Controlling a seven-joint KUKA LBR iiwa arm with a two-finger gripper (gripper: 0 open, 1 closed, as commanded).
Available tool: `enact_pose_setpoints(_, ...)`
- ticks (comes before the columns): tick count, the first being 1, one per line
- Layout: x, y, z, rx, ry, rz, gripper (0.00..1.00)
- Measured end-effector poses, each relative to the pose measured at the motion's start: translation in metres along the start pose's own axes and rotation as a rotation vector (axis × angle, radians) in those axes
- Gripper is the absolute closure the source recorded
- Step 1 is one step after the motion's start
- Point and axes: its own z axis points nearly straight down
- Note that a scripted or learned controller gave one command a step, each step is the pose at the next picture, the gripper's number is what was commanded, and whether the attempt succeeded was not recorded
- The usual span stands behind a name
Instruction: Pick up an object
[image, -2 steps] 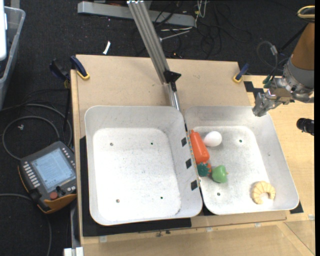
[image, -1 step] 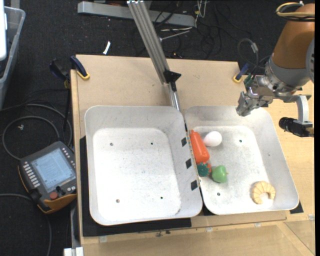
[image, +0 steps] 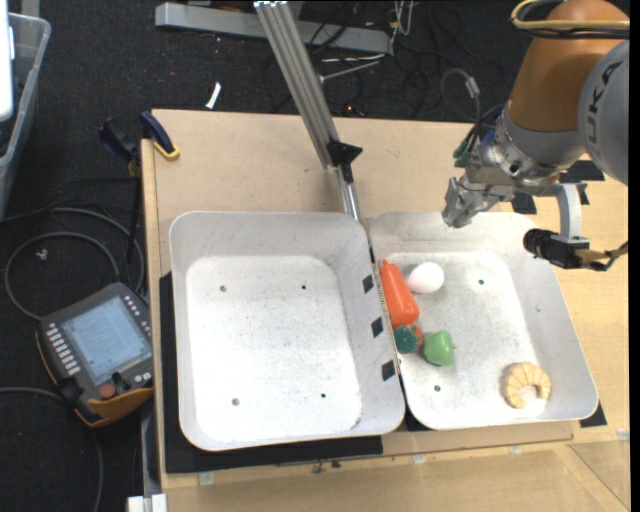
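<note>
Wooden bench, two white bins; right bin (image: 560, 330) holds carrot (image: 398, 293), egg (image: 427, 277), green piece (image: 438, 348), croissant (image: 526, 384). Gripper (image: 460, 212) is seen above the far rim, nothing held; its state cannot be told. Risk judged: carrot and egg touching, so a neighbour may be nudged.

Grey arm comes in from the upper right, orange band bulging just above the wrist. Wrist angles down and to the left, cables and a small green part clustered at its side. Pincer (image: 461, 212) hangs at the arm's tip, pointing down, up near the far edge of the right-hand bin (image: 560, 330). Its tip is small and grey; nothing is seen between it.
</note>
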Motion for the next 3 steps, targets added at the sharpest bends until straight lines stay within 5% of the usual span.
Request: enact_pose_setpoints(3,0.165,0.016,-0.004,0.0,0.0,0.0,1.0)
